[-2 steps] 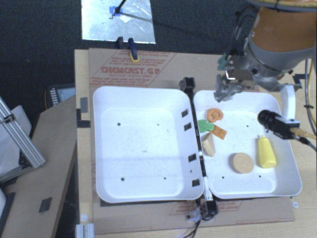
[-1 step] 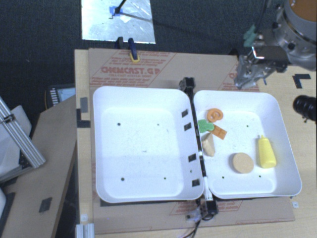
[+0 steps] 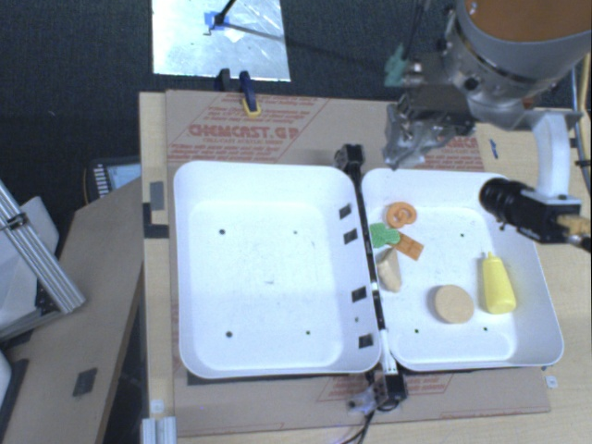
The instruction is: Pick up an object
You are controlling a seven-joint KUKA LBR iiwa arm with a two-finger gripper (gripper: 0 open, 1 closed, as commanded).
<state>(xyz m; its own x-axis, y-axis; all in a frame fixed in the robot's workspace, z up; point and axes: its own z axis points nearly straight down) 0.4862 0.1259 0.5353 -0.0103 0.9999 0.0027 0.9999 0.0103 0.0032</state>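
Observation:
The right bin (image 3: 518,340) holds a yellow bottle-like object (image 3: 497,283), a round tan disc (image 3: 453,304), an orange ring (image 3: 400,215), a green piece (image 3: 383,236), a small orange block (image 3: 409,247) and a pale beige piece (image 3: 389,272). My gripper (image 3: 413,141) hangs above the back left corner of the right bin, up and behind the orange ring, apart from every object. Nothing shows between its fingers.
The left bin (image 3: 268,350) sits beside the right one, joined by a black hinge strip (image 3: 363,248). A black cylindrical device (image 3: 518,206) juts over the right bin's right rim. A shiny metal plate (image 3: 220,26) lies beyond the bench.

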